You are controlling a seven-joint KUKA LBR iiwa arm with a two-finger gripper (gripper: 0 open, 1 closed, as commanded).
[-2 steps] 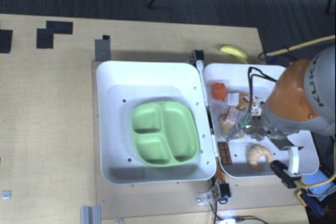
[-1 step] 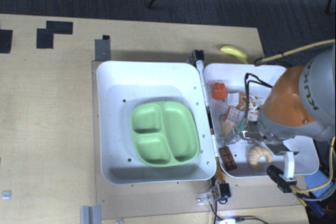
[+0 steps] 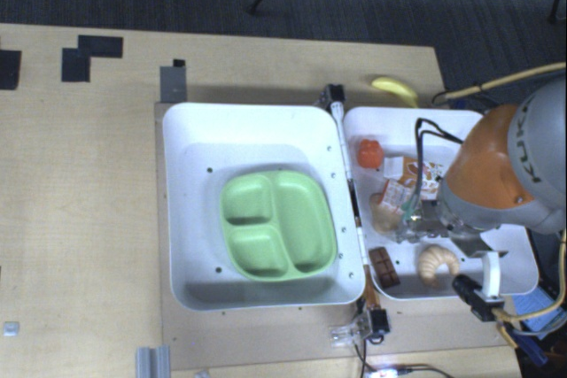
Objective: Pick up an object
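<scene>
The tool [image 3: 409, 221] hangs low in the right bin [image 3: 523, 274], over a pale packet [image 3: 388, 212]; whether it is open I cannot tell. The packet looks light, soft and crinkly, so I would grip its middle

In the right-hand shallow white plastic bin [image 3: 523, 272] lie several small things. A small red-orange rounded block [image 3: 369, 154] sits near the bin's upper left corner. Just below and to its right is a crumpled printed snack packet in white, orange and brown [image 3: 416, 176], lying flat and partly hidden under the arm. A tan croissant-shaped pastry toy [image 3: 438, 261] rests toward the bin's lower edge, curved side up. A dark brown rectangular chocolate-bar piece [image 3: 383, 268] lies flat by the lower left wall, near the pastry but apart from it.
</scene>
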